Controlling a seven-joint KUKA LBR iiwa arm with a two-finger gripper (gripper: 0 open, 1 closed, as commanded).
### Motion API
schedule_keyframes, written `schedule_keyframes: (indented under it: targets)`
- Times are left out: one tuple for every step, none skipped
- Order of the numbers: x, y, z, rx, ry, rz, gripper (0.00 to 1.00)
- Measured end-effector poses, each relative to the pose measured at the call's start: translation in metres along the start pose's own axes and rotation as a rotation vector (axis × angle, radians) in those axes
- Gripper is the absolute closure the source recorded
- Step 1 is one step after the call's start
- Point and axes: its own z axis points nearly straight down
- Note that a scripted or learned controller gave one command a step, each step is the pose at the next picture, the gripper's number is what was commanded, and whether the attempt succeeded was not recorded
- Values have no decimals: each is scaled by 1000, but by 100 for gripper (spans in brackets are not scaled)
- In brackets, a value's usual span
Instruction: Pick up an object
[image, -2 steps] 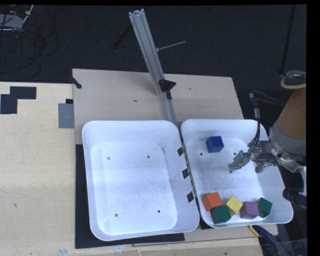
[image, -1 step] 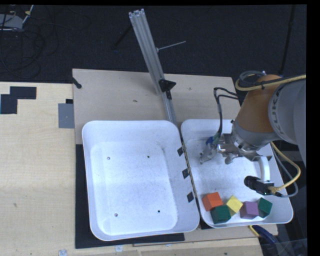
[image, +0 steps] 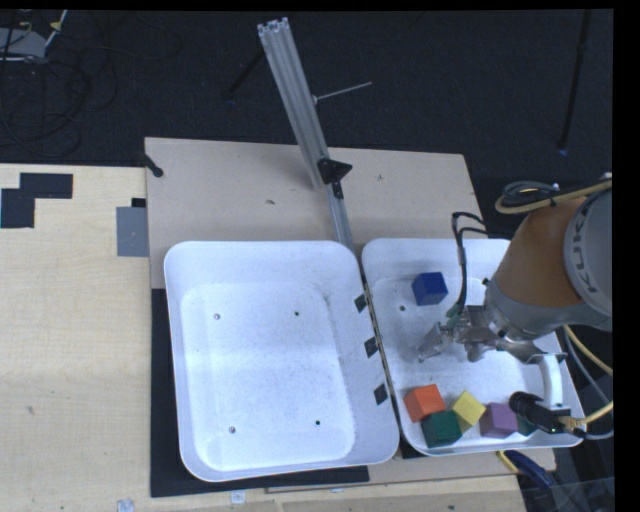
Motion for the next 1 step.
schedule_keyframes:
  targets:
    - [23,67,27,-10,-2,-6,0]
